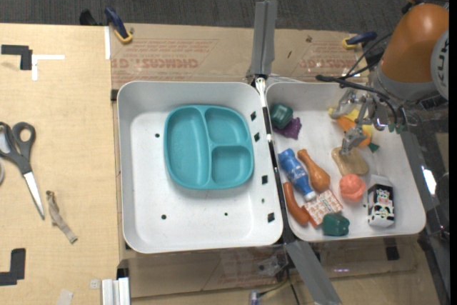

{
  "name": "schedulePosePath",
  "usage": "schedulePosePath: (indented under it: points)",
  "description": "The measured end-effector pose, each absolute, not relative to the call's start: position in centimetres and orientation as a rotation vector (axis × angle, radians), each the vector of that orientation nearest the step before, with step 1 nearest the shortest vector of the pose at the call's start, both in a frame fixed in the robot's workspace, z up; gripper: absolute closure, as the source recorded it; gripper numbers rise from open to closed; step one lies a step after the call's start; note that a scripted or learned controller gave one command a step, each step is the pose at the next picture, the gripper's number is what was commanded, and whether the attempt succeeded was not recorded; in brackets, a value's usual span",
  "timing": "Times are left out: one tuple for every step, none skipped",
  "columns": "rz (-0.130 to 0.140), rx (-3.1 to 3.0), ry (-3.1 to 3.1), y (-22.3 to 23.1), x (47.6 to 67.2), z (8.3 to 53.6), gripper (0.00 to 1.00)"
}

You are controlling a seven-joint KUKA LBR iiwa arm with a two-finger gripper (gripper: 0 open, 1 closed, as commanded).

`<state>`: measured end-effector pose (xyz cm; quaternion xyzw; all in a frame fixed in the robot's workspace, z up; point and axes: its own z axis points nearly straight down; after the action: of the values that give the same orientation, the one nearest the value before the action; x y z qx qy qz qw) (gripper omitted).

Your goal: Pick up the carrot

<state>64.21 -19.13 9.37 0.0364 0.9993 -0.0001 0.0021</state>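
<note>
Heads up: your gripper [351, 143] is hovering right of the carrot [315, 168], can't tell its state; you're risking grabbing the yellow-orange toy [351, 116] instead.

**Colours across the two bins**

Both bins [132, 175] are white. The divided plate [209, 146] is teal. In the right bin: an orange carrot [314, 167], a blue bottle [295, 173], a purple toy [289, 127], a pink ball [352, 186], a black-and-white cow-patterned carton [380, 205]. The scissors' [21, 161] handles are grey.

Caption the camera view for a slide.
Gripper hovers over the right bin, up and right of the carrot; teal plate in left bin.
</note>
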Motion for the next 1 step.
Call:
schedulePosePath:
  points:
    - [-0.003,0.109,3.128,-19.03,64.45,10.55,1.0]
